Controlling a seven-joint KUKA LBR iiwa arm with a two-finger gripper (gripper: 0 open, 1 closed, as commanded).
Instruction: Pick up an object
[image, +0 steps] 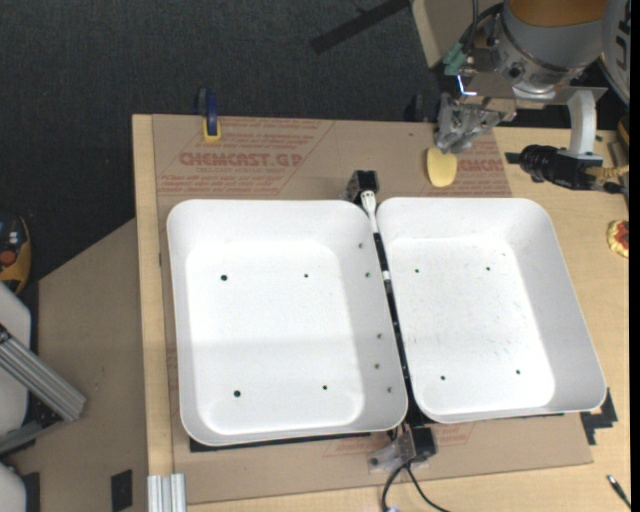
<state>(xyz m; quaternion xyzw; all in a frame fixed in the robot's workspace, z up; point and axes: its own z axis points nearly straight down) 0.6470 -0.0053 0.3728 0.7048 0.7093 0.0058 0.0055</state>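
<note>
Your hand (458, 135) hangs above the bench behind the right bin (560, 300), fingers pinching a small pale-yellow rounded object (441, 167).

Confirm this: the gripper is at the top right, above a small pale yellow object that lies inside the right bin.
Not quite. The camera view shows the pale yellow object on the brown board beyond the right bin, outside its far rim, not inside it. The gripper is indeed at the top right, just above that object.
</note>
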